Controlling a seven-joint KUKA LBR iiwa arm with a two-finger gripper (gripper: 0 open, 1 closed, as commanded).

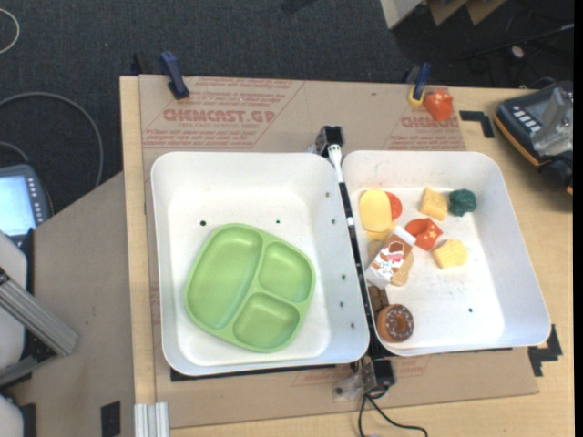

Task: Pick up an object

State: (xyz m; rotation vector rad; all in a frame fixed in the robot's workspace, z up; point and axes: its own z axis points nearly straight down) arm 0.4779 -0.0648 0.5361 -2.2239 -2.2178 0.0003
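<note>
The cardboard sheet [228, 116] on the tabletop [86, 271] reads "CHEMCAST G P" in red, twice. The left bin [173, 185] holds a green divided plate [250, 287]. The right bin [483, 289] holds toy food near its left wall: a yellow piece [374, 210], cheese wedges [450, 254], a white printed carton [390, 260] with illegible writing, and a chocolate doughnut [395, 322]. The pincer's state cannot be told.
</note>
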